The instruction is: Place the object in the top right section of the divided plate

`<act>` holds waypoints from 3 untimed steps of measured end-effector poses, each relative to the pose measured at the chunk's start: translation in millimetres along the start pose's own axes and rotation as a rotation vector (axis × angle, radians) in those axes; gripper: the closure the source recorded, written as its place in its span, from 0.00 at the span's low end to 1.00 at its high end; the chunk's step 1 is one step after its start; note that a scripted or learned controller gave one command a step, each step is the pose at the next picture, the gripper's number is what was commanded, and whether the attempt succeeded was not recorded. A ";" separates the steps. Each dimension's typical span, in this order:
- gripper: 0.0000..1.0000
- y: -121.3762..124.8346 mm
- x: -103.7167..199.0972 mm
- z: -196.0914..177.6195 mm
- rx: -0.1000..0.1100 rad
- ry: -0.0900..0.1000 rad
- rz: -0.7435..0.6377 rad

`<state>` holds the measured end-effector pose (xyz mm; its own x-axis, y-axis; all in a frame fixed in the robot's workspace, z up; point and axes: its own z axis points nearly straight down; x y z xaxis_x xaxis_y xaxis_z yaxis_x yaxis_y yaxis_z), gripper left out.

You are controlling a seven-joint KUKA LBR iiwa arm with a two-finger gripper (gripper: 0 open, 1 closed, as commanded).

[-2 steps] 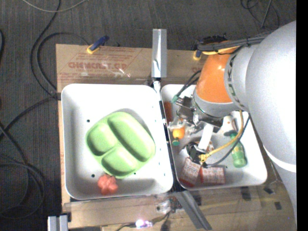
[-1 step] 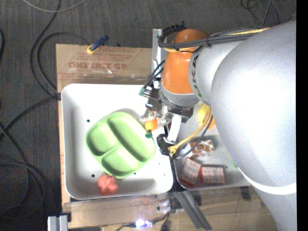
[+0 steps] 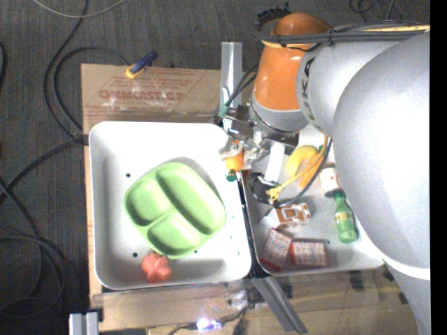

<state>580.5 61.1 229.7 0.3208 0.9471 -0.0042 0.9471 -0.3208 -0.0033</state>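
Gripper (image 3: 236,158) grasps small orange object (image 3: 233,160), hovering at plate's (image 3: 174,206) 2 o'clock, lined up for top-right section.

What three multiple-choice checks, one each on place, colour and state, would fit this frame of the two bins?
1. Where does the green divided plastic plate lie?
A. left white bin
B. right white bin
C. on the cardboard

2. What colour is the small lumpy object by the plate's lower edge?
A. blue
B. pink-red
C. black

3. How does the small green plastic bottle sit?
A. upright
B. lying on its side
C. standing on the plate

Answers: 1 A, the plate rests on the left bin's floor. 2 B, it shows pink-red against the white. 3 B, its length lies flat on the right bin's floor.
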 end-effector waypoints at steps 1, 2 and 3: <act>1.00 -68.5 -67.7 -82.2 -0.001 -0.001 0.113; 1.00 -36.5 -69.5 -66.0 -0.001 -0.001 0.123; 1.00 -0.6 -95.5 -30.2 0.000 -0.002 0.240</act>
<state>549.4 -29.0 260.4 0.5369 0.8436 -0.0070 0.8436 -0.5369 -0.0023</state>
